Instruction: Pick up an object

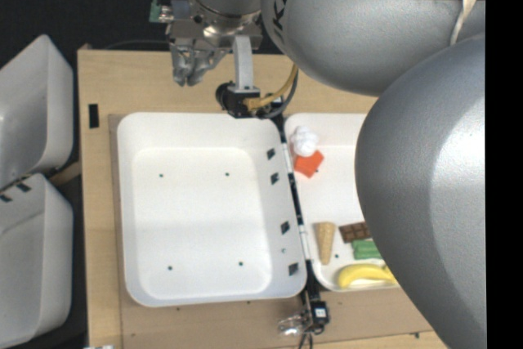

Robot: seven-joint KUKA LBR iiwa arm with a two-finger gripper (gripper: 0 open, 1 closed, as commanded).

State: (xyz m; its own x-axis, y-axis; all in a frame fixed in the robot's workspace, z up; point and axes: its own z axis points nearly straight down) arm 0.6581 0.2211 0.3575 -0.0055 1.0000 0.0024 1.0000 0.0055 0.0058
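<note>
My gripper (189, 71) hangs above the bench just beyond the far edge of the left bin (131, 176), under the orange wrist band. Its fingers point down with nothing between them. The right bin (343, 135) holds a white crumpled object (304, 140), an orange block (308, 164), a tan cone (326, 241), a brown chocolate bar (355, 232), a green block (365, 248) and a yellow banana (364, 277). The arm's grey body hides most of the right bin.
White padded shapes (29, 110) stand off the bench at the left. A black cable and clips (288, 200) run along the divide between the bins. The wooden bench (98, 86) frames both bins.
</note>
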